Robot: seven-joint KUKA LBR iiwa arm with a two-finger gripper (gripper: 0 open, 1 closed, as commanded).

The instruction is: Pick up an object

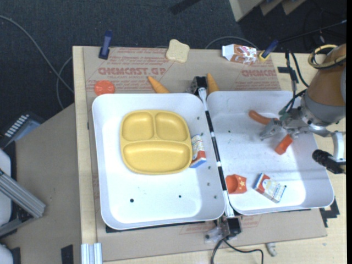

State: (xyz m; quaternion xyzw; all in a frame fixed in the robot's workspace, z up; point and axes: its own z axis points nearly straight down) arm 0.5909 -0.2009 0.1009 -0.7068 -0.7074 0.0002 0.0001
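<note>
My gripper (276, 133) hangs over the right bin (308, 202), in its upper middle part, and stands open. A small orange-red piece (284, 145) lies just below it, close to one finger, not clearly between the two. An orange sausage (257, 116) lies just to the gripper's upper left. Nearer the front of this bin are a red block (236, 184) and a small red-and-white carton (270, 187).
The left bin (159, 208) bears a yellow divided plate (155, 142) with a small carton (198, 150) at its right edge. Behind the bins on the bench lie a beige slice (177, 50), orange pieces (158, 85), a white packet (240, 53) and a blue clip (105, 44).
</note>
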